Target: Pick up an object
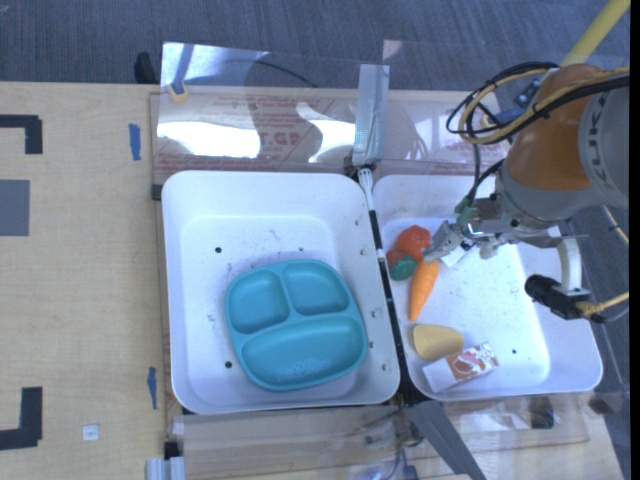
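In the right bin lie a red toy strawberry with a green stalk, an orange carrot, a yellow wedge and a small white and red packet. My gripper reaches in from the right and hangs low over the bin's left part. Its tip is right beside the carrot's thick upper end and just right of the strawberry. Nothing can be seen held in it.
The left bin holds a blue divided plate. A raised divider runs between the two bins. Black cables and a black part of the arm hang over the right bin's right side. A clear plastic wall stands behind the bins.
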### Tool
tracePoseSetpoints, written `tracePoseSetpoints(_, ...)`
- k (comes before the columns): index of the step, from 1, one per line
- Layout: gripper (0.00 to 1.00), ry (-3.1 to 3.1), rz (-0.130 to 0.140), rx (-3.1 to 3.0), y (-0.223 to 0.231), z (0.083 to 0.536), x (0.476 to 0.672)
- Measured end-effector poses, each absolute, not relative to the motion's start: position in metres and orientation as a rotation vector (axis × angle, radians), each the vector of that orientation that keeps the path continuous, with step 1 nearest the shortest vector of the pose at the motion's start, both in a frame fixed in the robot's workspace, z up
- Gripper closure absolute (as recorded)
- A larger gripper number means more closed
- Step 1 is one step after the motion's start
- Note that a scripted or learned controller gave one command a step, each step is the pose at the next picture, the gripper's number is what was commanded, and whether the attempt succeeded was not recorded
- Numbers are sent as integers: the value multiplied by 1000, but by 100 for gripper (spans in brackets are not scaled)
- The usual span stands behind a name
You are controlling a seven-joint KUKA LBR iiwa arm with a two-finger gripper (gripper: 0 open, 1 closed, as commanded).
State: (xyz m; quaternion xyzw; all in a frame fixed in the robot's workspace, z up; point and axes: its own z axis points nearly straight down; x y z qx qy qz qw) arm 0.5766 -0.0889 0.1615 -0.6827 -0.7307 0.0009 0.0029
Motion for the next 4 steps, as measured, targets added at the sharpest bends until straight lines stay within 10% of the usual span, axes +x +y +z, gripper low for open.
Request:
tracePoseSetpoints(1, 0, -2296, -4, -2152, -107, 87, 590)
tracePoseSetpoints(2, 0, -2476, -4, -1939, -115, 88, 534)
tracePoseSetpoints(3, 0, -2553, -4, -1837, -66, 186, 500)
tracePoseSetpoints(4, 0, -2618, -7, -1758, -100, 89, 510)
